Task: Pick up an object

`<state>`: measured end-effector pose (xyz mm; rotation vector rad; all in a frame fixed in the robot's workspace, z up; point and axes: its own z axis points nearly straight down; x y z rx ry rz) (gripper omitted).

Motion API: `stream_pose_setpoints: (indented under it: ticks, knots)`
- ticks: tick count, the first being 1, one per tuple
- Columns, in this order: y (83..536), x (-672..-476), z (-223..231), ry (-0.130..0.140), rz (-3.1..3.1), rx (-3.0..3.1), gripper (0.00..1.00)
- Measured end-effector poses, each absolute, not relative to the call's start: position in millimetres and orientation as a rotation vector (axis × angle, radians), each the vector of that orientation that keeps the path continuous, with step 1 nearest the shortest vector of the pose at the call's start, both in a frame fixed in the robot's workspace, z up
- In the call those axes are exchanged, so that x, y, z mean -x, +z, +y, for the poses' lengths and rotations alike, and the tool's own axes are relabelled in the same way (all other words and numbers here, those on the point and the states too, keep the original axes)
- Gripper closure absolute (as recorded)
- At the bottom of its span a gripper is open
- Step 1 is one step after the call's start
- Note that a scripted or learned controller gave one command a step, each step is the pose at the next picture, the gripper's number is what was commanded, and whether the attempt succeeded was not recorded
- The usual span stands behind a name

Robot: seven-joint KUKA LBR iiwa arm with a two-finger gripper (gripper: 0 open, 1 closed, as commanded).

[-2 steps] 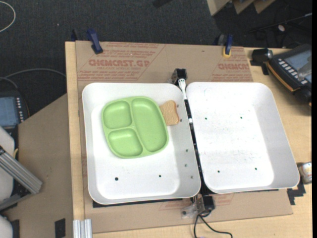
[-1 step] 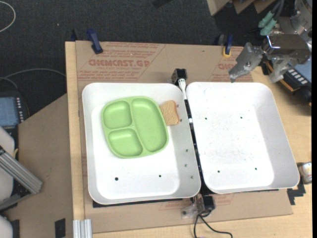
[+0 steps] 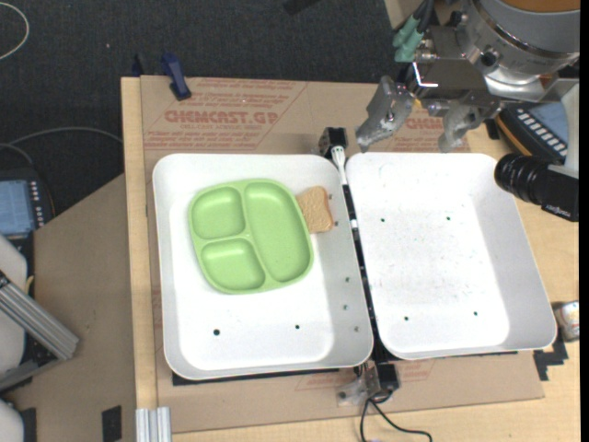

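A green three-compartment plate (image 3: 250,235) lies in the left bin (image 3: 184,320). A small tan cracker-like piece (image 3: 317,210) rests against the plate's right rim, near the divide between the bins. My gripper (image 3: 412,123) hangs above the back edge of the right bin (image 3: 460,274), well to the right of and behind the plate and the tan piece. Its two fingers (image 3: 379,120) stand wide apart and nothing is between them.
Both bins sit on a cardboard sheet (image 3: 230,109). A blue clip (image 3: 175,75) lies at the sheet's back left. A black cylinder (image 3: 538,184) juts in at the right bin's back right corner. Small black clamps (image 3: 333,140) sit between the bins.
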<state>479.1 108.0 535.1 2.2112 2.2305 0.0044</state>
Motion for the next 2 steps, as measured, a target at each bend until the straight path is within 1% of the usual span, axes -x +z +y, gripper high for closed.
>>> stream_pose_setpoints:
  ticks: [1, 2]
  knots:
    - [546, -479.9, 104, 0.009, 2.22, -2.218, 1.0]
    - [433, -478.3, 123, -0.019, 2.228, -2.225, 1.0]
